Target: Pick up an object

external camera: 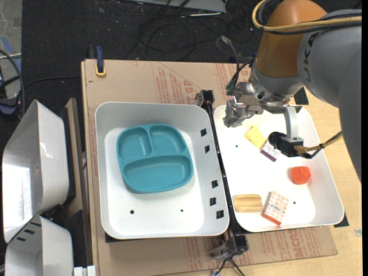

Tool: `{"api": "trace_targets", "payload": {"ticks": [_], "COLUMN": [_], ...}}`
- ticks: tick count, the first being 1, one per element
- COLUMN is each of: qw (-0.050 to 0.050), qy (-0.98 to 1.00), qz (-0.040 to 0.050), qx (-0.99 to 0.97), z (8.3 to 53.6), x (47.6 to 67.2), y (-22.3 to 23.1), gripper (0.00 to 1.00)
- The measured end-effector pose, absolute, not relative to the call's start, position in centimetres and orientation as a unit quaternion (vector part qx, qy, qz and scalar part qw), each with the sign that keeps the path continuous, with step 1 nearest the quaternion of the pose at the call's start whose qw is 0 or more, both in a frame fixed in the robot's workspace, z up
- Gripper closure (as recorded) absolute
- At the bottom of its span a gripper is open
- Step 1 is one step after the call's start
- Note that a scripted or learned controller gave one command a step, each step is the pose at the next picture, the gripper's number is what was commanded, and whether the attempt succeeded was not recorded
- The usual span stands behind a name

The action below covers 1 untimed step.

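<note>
My gripper (232, 118) hangs over the far left corner of the right bin (328, 211), above bare floor. Just to its right lies a yellow block (255, 135), with a small purple and white item (269, 151) beside it. Nearer the front are a red-orange object (299, 175), a tan wooden block (248, 203) and a red and white box (275, 207). Nothing shows in the gripper.
The left bin (115, 211) holds a teal divided plate (154, 157). The grey arm with its orange band (287, 22) reaches in from the upper right over the right bin's far side. White tubs (31, 160) stand left of the bench.
</note>
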<state>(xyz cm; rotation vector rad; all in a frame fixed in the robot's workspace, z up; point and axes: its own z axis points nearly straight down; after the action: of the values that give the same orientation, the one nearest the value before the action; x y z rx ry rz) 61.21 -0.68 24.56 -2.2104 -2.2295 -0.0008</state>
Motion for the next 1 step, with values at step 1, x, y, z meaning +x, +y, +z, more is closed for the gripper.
{"api": "trace_targets", "payload": {"ticks": [1], "qw": [-0.001], "qy": [-0.71], "qz": [-0.0012], "qx": [-0.704], "z": [24.49], "x": [63.17], "y": [4.8], "gripper": [1.0]}}
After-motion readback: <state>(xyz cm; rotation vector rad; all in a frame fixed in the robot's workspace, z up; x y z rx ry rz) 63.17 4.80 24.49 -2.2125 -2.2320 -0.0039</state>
